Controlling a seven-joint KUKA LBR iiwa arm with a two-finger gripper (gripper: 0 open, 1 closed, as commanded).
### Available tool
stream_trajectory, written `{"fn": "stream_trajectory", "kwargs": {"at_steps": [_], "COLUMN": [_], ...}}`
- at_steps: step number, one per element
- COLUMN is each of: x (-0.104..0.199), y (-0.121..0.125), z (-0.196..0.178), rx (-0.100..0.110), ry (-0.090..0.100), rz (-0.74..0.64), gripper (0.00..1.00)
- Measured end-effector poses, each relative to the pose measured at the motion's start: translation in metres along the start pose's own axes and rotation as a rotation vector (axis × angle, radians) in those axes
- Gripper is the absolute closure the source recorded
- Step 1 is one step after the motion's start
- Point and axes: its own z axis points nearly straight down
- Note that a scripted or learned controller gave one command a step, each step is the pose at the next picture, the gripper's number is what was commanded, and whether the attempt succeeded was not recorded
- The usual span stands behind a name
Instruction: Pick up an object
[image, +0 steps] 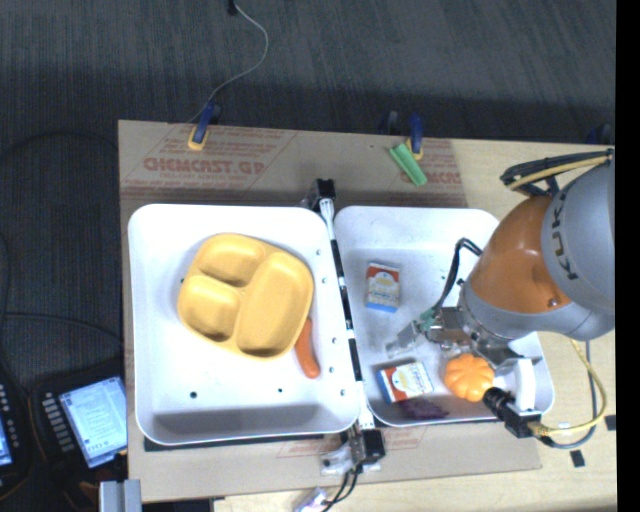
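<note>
Arm (540, 270) reached over right bin (420, 225) — gripper (440, 330) sat low in it, finger state couldn't be told. Orange pumpkin-shaped object (469, 376) lay just beside gripper, near bin's front edge. Two small cartons (383, 286) (406, 380) and purple item (428, 408) nearby. Left bin (160, 400) held yellow compartment tray (245, 293), carrot (306, 354) touching it.

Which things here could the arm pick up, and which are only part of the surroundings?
Could be picked:
small orange pumpkin
two small cartons
purple item
yellow divided tray
orange carrot

Surroundings:
left bin
right bin
cardboard sheet
green clip
screen

The gripper hangs over the right bin.
</note>
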Motion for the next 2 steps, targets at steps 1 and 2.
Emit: {"fn": "stream_trajectory", "kwargs": {"at_steps": [1,2], "x": [0.010,0.010], "y": [-0.004,-0.002], "z": [0.021,0.010], "rx": [0.008,0.004], "ry": [-0.002,-0.001], "rz": [0.001,0.001], "gripper": [0.00,1.00]}}
